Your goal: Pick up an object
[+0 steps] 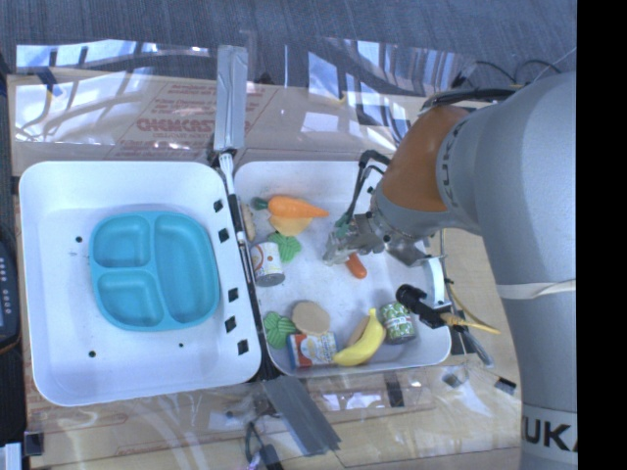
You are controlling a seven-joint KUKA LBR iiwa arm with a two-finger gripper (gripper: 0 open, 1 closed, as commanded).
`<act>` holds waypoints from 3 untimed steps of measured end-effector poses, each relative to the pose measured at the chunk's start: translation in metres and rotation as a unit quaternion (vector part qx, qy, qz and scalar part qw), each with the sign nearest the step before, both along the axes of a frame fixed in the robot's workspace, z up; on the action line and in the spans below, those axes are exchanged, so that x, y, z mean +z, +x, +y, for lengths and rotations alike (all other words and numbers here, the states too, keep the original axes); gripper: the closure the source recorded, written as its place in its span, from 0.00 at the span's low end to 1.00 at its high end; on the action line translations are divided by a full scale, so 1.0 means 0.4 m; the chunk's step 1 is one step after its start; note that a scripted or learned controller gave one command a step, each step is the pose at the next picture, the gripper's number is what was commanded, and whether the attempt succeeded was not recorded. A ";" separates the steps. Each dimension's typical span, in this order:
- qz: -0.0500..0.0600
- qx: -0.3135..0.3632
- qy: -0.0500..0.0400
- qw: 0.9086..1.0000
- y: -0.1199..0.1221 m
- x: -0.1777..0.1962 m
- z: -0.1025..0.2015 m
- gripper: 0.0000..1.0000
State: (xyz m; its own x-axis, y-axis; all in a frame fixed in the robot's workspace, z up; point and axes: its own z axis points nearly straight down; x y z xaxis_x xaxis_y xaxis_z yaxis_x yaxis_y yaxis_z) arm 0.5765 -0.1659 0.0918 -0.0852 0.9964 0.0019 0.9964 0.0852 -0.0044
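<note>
Where the claw [343,248] hangs low over the middle of the right bin [328,290], a small orange-red piece [357,266] lies on the white floor just beside it, on its near side. The two look to be touching or almost so. I cannot tell whether the claw is apart or together, and nothing can be seen clamped in it.

To the left of the claw, a carrot [296,207] with a green top lies across a yellow piece [286,225]. Just below these sits a green leafy piece [290,248], next to a small can [266,262] that rests against the bin's left wall.

Along the near wall the things crowd together. A tan disc [311,315] sits beside a second green piece [277,329], with a red-and-white carton [312,349] below it. A banana [364,342] curves up toward a green-labelled can [397,322]. The floor between this row and the orange-red piece is bare.

The grey arm [509,164] comes in from the right and covers the bin's far right corner.

The left bin [59,213] holds a blue divided plate [154,267], well apart from the claw. Both bins stand on the desk [98,429].
</note>
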 end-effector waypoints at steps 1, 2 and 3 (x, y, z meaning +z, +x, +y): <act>0.000 0.064 0.001 0.998 -0.048 0.000 -0.077 0.00; -0.003 0.095 0.000 0.995 0.140 0.002 -0.110 0.00; -0.001 -0.010 -0.001 1.000 0.115 0.048 -0.112 0.00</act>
State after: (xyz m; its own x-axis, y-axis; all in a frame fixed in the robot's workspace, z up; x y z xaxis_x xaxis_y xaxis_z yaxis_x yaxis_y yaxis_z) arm 0.6224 -0.2109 0.1110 -0.0657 0.9978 0.0003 0.9978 0.0657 -0.0018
